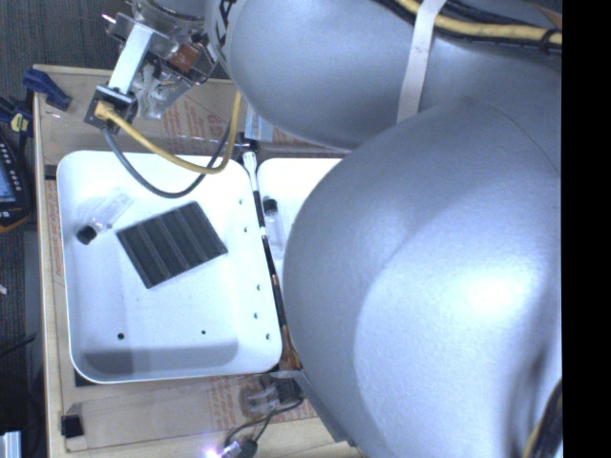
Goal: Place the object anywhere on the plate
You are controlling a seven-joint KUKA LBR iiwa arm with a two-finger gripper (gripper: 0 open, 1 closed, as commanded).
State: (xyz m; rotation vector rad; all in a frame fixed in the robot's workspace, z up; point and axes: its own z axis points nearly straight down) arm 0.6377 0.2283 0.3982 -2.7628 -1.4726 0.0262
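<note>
Little clear vial [102,218] with a black cap lies in the left bin [162,361], just beside the dark ribbed plate [172,244]. Looks light, slick and rolly, so I'd pinch mid-body. My end effector [153,89] hangs past the bin; can't tell how open it is.

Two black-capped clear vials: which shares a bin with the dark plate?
The vial in the view's left bin, beside the ribbed plate; the other vial lies in the right bin by the divider.

left white bin [143,351], right bin [294,177], blue clamp [43,86]
</note>
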